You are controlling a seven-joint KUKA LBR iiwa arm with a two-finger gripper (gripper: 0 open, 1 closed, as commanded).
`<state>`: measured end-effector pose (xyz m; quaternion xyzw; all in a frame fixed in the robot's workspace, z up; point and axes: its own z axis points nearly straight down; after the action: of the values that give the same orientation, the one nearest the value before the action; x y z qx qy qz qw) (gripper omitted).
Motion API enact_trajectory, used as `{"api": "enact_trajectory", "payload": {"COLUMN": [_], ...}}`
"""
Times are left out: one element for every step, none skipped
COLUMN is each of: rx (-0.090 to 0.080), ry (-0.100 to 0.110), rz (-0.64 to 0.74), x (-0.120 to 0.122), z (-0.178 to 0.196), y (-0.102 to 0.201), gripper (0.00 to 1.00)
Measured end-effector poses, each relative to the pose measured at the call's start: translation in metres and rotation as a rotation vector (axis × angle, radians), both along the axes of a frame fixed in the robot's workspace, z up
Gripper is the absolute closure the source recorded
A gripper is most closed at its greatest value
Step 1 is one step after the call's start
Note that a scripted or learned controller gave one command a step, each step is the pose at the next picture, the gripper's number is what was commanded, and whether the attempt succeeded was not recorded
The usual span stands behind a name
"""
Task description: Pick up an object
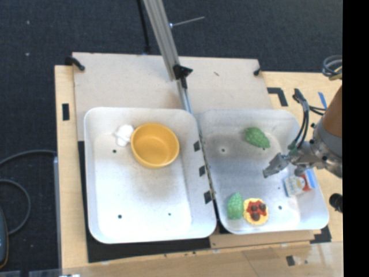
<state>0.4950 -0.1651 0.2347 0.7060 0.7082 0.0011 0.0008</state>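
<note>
arm (pixel 331 126) cut off at right edge

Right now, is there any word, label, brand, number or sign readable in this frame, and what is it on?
None can be read.
The red, white and blue packet in the right bin may carry print, but it is too small and blurred to read.

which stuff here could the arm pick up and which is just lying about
For the job: gripper, green lump, second green lump, yellow and red toy, yellow bowl, white lump.
Just there: two white bins, metal pole, cables.
</note>
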Motion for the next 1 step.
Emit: {"api": "enact_trajectory", "payload": {"rx": [0.000], "ry": [-0.001], "rz": [-0.001], "x": [0.0000], "z": [0.0000], "y": [-0.0002], "gripper": [0.00]}}
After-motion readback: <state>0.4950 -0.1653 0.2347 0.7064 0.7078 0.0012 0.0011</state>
